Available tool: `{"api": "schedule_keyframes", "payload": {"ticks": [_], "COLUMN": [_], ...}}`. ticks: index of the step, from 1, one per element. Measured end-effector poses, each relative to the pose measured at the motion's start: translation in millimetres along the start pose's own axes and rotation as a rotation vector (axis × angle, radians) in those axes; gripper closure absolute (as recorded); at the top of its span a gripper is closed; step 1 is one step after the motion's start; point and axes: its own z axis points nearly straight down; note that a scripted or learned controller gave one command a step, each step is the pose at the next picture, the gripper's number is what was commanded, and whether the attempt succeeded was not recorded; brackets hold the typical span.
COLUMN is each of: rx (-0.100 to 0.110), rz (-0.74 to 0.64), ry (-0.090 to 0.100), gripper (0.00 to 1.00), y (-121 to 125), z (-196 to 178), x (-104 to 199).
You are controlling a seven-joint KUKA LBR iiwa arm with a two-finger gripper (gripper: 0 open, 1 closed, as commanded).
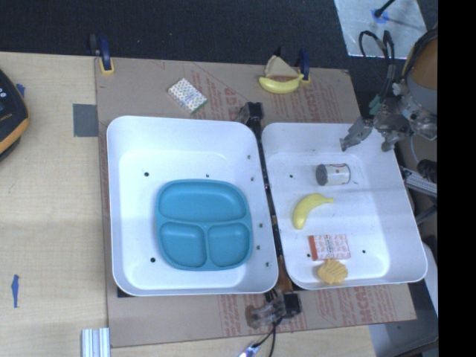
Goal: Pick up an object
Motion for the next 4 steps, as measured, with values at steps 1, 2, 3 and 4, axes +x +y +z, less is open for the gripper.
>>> {"api": "schedule_keyframes", "payload": {"ticks": [1, 2, 3, 4], "rx": [0.003, 0.002, -0.002, 0.002], "rz": [0.0, -0.002, 0.002, 0.0], "ry": [0.0, 0.0, 0.0, 0.0], "gripper": [0.0, 0.0, 0.0, 0.0], "y": [17.4, 9.9, 27.6, 27.2], "z": [101.9, 110.0, 36.0, 120.0], "x": [15.7, 46.7, 5.1, 49.3]}}
